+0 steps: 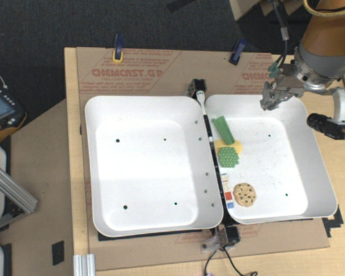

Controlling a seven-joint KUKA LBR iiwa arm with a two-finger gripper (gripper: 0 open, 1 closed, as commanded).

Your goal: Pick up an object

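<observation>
- two white bins: left bin, right bin.
- right bin's 9 o'clock wall: one green bar, one green-yellow piece, one cookie, one small card.
- gripper at right bin's 12 o'clock rim; finger spread cannot be made out, nothing seen held.

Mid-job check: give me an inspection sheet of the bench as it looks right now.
Surface: cardboard sheet under two white bins, left bin and right bin, side by side.
Job's things: all along the right bin's left wall: green bar, round green piece on a yellow piece, cookie, small red and blue bit.
Clutter: nothing seen.
Tool: tool over the right bin's far edge, away from the items, holding nothing.
Cables: cable at the near edge; wires on the arm.
Surroundings: two clamps on the far edge, dark floor.
</observation>
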